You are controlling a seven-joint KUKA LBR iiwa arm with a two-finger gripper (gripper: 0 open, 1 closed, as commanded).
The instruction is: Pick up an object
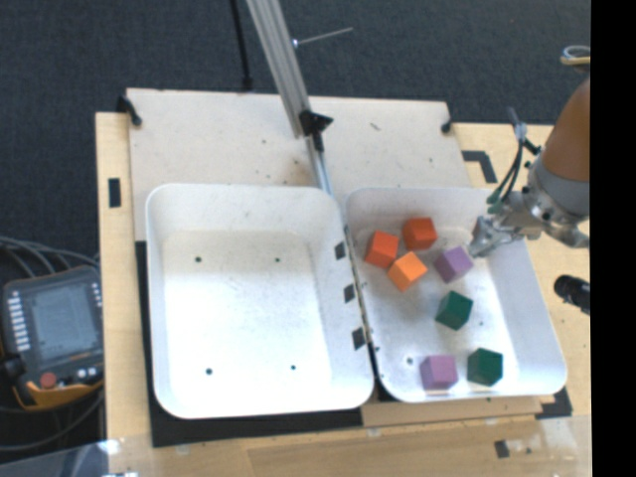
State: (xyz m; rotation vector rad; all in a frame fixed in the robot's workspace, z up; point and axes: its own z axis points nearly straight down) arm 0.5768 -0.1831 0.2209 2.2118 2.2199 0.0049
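Here, an arm is poised at the right bin's [517,266] far edge, just beside a purple cube [454,263].
The fingers' [484,237] opening cannot be told, and nothing is seen held. A straight descent over one cube, clear of the orange neighbours [396,251], is advised. The bins rest on a pale desk [229,137]; dark carpet [99,38] lies beyond.

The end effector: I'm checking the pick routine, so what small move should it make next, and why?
Probably a short move down and toward the view's left, onto the upper purple cube. The end effector sits just up and right of that cube in the right bin, with nothing between its fingers. That cube is its nearest target, though an orange cube lies close beside it.
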